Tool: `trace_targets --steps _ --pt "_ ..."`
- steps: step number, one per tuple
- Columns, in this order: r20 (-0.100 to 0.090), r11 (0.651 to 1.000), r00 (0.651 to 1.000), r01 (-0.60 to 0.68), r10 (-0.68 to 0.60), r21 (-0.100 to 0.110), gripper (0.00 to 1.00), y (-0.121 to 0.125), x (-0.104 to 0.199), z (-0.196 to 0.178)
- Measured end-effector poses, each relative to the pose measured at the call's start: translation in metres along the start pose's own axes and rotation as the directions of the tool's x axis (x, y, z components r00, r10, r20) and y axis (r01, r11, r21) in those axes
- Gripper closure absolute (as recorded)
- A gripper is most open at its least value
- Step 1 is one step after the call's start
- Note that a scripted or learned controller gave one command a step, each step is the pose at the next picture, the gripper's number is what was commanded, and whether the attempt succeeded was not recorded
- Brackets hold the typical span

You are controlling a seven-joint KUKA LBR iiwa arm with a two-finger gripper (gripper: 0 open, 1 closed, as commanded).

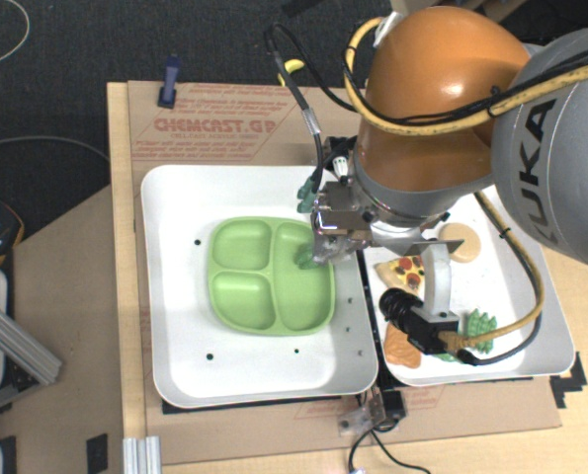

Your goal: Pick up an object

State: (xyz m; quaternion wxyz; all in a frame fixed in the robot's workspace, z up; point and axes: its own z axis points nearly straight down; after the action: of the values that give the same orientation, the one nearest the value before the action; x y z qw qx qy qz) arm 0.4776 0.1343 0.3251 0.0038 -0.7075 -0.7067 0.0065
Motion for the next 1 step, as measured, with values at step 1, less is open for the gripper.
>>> trace_targets --steps 1 --pt "-0.013 0.999 1.000 0.008 -0.009 -0.035 1.00 -0.0004 0.0513 -0.1685"
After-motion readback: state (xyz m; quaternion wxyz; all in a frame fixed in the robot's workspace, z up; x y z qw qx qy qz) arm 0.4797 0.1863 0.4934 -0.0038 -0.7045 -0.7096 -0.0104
